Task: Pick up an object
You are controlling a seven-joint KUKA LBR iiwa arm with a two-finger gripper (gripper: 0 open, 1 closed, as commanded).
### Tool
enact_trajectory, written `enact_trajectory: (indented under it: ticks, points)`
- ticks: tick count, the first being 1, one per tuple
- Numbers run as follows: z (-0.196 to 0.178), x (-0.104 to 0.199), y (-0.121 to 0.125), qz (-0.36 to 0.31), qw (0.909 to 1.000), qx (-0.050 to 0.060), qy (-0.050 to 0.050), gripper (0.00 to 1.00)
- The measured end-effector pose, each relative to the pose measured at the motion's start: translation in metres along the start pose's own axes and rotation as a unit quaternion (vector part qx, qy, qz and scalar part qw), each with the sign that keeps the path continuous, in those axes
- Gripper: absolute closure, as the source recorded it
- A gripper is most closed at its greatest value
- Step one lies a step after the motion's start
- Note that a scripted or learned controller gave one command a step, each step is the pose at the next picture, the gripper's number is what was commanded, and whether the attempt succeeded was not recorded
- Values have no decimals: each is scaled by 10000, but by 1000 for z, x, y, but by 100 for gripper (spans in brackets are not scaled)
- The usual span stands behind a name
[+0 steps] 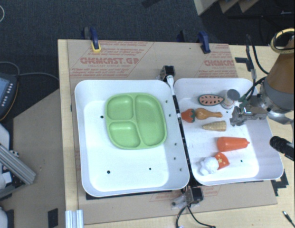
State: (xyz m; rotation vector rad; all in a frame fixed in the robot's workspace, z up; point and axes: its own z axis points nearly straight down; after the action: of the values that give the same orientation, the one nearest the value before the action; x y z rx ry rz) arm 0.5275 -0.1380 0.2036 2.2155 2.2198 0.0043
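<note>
**Gripper low over the right bin, nothing visibly in hand**

Here the arm [280, 75] reaches in from 3 o'clock, grey with an orange-brown section above the wrist. The gripper [240, 114] sits low at the right bin [261, 172], toward its 2 o'clock part. The dark finger assembly is small and blurred against the white floor; I cannot tell how wide it stands, and nothing shows between the fingers.

Candidates, all in the right bin:
- Watermelon-slice toy [210, 99], toward 12 o'clock, just beside a small grey-and-white round piece [232, 96] I cannot identify.
- Drumstick-like toy [208, 113] with a red tomato-like piece [187, 116] touching its 9 o'clock end, against the bin's left wall.
- Ice-cream cone toy [214, 125], lying flat near centre, its wide end nearest the gripper, toward 3 o'clock.
- Toy carrot [232, 143], lying flat toward 5 o'clock of the cone.
- White piece [209, 166] touching a red piece [222, 160], toward 6 o'clock.

The left bin [90, 141] carries a green divided plate [136, 121], well apart from the action.

Judgement: approach phase, grasp not yet made. The cone or the round piece is the nearest target. To do it well, centre over one object alone, align the fingers across its narrow width, descend fully to the floor before closing. The cone tapers and may squirt out; grip nearer its wide end. Avoid the touching pairs.
</note>
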Motion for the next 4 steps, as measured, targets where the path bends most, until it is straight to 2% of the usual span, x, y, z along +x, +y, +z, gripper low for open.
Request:
enact_trajectory:
  ticks: [1,2,3,4]
  points:
    - [-23,0,1,1,10000,4,0,100]
    - [-32,50,13,-21,10000,9,12,100]
    - [-29,92,22,-14,10000,17,11,100]
    - [-13,146,33,-15,10000,37,17,100]
